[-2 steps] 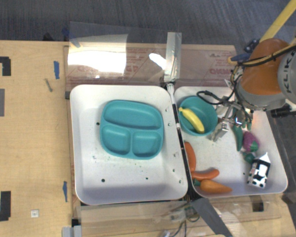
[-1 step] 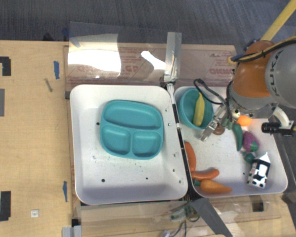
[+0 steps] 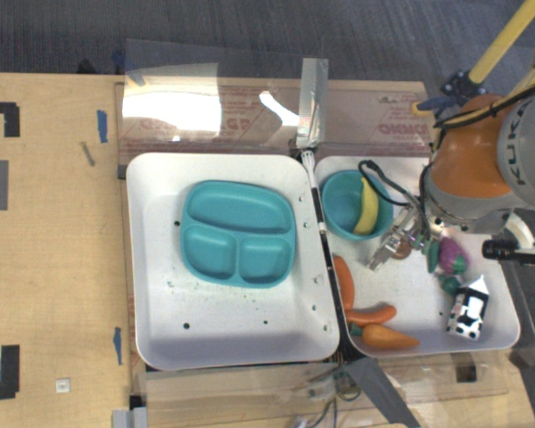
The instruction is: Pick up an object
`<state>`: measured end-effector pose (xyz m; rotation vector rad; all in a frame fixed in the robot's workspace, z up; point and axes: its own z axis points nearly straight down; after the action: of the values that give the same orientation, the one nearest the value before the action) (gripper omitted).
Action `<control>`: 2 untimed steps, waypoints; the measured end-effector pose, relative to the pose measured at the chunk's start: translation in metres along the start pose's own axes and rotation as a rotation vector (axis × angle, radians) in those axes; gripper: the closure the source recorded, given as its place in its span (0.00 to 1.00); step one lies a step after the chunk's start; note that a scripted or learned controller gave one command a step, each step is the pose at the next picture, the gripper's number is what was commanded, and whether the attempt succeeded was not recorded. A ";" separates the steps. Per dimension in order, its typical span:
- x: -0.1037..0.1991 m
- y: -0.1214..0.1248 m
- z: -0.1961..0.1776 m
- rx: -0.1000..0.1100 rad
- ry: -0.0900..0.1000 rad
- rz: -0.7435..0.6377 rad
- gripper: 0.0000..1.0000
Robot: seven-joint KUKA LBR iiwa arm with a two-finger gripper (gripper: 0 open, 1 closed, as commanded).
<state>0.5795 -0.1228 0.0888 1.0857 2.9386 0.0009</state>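
The metal gripper (image 3: pixel 386 250) hangs low in the right white bin (image 3: pixel 415 288), over bare floor just beside a round teal plastic bowl (image 3: pixel 341 208) that holds a yellow toy banana (image 3: pixel 369 210). I cannot tell whether it is spread or pressed together, and nothing shows pinched in it. Orange toy carrots (image 3: pixel 375 313) lie near it. A purple-and-green toy (image 3: pixel 448 257), perhaps an eggplant, and a black-and-white toy cow (image 3: pixel 468 315) sit to the view's right. A teal divided plate (image 3: pixel 239 233) lies in the left white bin (image 3: pixel 152 239).

Black letters "KU" on the grey arm casing (image 3: pixel 521 154)

One fixed camera, high above the bench (image 3: pixel 45 239), slanting downward
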 end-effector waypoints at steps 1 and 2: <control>0.008 0.003 -0.017 0.001 0.002 0.334 0.00; -0.010 0.021 0.001 0.006 -0.001 0.089 0.00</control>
<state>0.6008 -0.1139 0.0884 1.2166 2.8885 -0.0073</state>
